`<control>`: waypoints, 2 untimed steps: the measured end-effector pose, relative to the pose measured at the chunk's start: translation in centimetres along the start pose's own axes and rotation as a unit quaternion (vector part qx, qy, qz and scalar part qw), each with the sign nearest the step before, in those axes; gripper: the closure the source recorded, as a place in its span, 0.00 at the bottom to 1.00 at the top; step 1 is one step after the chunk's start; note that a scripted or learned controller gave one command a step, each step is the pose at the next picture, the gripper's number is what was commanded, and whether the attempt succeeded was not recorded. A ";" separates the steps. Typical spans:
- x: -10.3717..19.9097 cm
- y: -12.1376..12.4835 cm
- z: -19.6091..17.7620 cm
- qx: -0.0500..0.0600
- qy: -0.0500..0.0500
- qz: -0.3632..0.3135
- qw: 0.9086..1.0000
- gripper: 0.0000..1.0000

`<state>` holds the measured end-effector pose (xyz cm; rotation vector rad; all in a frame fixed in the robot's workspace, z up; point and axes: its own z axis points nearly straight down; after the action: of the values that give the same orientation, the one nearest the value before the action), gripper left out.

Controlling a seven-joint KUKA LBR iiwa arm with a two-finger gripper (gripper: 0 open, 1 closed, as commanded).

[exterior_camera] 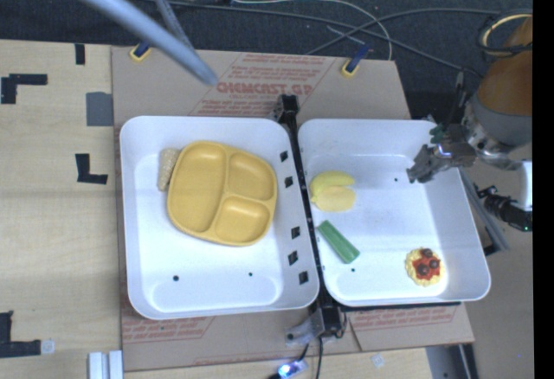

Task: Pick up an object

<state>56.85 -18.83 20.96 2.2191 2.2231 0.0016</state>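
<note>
Objects sit in the right bin [450, 221]: yellow apple-like piece [333, 192] near its left wall, green stick [338, 241] just below it, small pizza-like toy [424, 266] at the near right corner. Hand [427, 163] hovers over the bin's right rim, holding nothing; finger spread unclear. Left bin [143, 221] holds a yellow divided plate [222, 193]

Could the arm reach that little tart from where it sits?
Probably yes. The tart lies alone in the right bin's near corner, and the tool hangs over that same bin.
</note>
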 end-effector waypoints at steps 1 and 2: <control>5.2 -0.1 -1.2 0.001 0.001 -0.002 1.000 1.00; 10.9 0.0 -2.2 0.000 0.001 -0.003 1.000 1.00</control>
<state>56.88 -7.91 23.19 2.2139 2.2300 0.0020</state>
